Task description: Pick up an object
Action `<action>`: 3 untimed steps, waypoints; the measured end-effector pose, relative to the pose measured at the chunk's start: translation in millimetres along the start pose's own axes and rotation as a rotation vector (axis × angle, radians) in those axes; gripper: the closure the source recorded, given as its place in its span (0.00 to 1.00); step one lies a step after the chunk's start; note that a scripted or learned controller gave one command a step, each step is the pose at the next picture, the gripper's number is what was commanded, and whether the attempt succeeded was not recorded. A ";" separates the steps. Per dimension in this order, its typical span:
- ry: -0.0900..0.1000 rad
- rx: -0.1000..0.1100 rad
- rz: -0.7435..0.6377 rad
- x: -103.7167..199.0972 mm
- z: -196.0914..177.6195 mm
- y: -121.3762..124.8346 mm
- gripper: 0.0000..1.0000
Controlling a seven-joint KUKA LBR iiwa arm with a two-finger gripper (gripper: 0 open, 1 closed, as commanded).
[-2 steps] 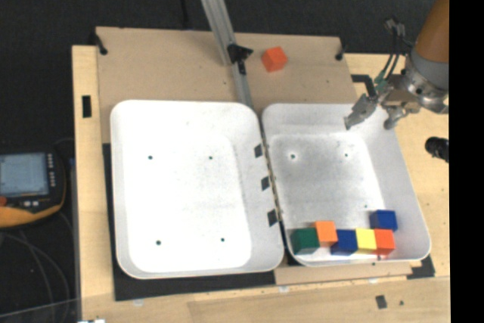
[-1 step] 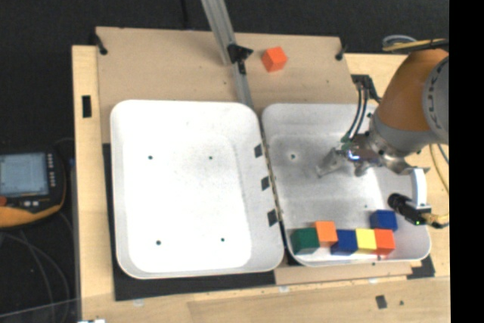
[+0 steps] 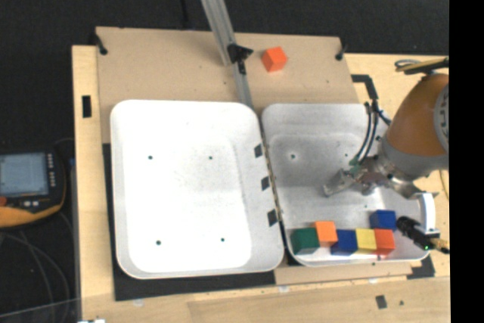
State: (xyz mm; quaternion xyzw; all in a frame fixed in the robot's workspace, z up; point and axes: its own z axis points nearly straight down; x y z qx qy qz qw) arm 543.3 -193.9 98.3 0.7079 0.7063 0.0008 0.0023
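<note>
Reaching in from the right of the frame, our arm hangs over the right bin, with the gripper low above the bin's bare middle floor. We cannot tell its state from this slanted view, and nothing shows in its grasp.

The things we could pick lie along the bin's lower wall, at the lower right of the frame: a green block, an orange block, a blue block, a yellow block, a second orange block and, just above that, a second blue block. They sit packed in a row, mostly touching. One more orange cube rests outside both bins on the board at the upper middle. The left bin holds no blocks.

We judge this to be the approach step: no block is taken yet. The next move calls for shifting toward the lower edge of the frame, choosing one block and coming down squarely on it. The crowding and the nearby wall leave little room, so the upper blue block looks like the easiest target.
</note>
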 end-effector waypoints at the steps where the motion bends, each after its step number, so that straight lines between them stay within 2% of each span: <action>1: 0.001 -0.001 -0.009 50.1 0.5 23.8 0.00; 2: -0.003 -0.004 -0.004 -7.6 0.1 86.7 0.00; 3: -0.003 -0.001 -0.012 -6.3 -10.8 85.6 1.00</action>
